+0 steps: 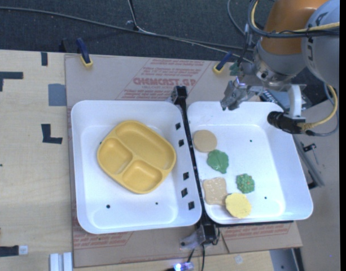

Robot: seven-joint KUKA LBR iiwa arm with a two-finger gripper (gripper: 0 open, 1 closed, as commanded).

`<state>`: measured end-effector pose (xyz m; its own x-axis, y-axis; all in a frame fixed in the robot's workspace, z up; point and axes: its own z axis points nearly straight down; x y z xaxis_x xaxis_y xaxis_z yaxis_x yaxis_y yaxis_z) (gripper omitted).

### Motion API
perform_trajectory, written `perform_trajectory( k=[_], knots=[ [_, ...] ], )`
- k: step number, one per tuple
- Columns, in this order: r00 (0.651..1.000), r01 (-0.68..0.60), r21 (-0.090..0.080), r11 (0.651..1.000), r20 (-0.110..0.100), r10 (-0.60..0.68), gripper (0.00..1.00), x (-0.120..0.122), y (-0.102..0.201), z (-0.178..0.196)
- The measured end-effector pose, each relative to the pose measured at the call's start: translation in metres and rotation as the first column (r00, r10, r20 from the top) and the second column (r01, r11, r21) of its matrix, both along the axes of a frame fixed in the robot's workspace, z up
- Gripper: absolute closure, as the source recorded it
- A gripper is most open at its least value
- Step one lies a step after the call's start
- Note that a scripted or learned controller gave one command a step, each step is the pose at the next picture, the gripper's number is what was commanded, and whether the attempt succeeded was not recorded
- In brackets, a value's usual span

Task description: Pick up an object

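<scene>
Arm: grey with an orange band [294, 7], entering from the upper right of the camera view, at about 1 o'clock from the bins.
End effector [231, 102]: hangs over the far rim of the right bin, near its upper left corner; nothing is seen between its fingers, and whether they are apart or together cannot be told from this angle.
Right bin [274, 157]: shallow, white, holding five small food-like pieces grouped along its left side.
Tan round piece [205, 140]: nearest the end effector, at about 7 o'clock from it, lying flat close to the divider between the bins.
Dark green leafy piece [218, 161]: just beside the tan round piece, at its 5 o'clock.
Small green speckled piece [245, 183]: at 4 o'clock from the leafy piece, apart from it.
Beige square piece [214, 190]: at 6 o'clock from the leafy piece, near the divider.
Yellow round piece [238, 205]: touching the beige square piece at its 4 o'clock, near the bin's front rim.
Left bin [88, 208]: shallow, white, holding one item.
Yellow divided tray [136, 156]: three compartments, lying turned at an angle in the middle of the left bin.
Counter [26, 168]: light wood with a cardboard sheet [156, 78] under both bins.
</scene>
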<state>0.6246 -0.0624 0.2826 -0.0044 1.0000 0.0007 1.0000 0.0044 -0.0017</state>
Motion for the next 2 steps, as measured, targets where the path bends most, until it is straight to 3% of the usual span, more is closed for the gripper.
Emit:
perform_trajectory(
  k=[2],
  knots=[
    [1.000,0.000,-0.001,1.000,-0.002,0.000,1.00,-0.050,0.083,-0.010]
  ],
)
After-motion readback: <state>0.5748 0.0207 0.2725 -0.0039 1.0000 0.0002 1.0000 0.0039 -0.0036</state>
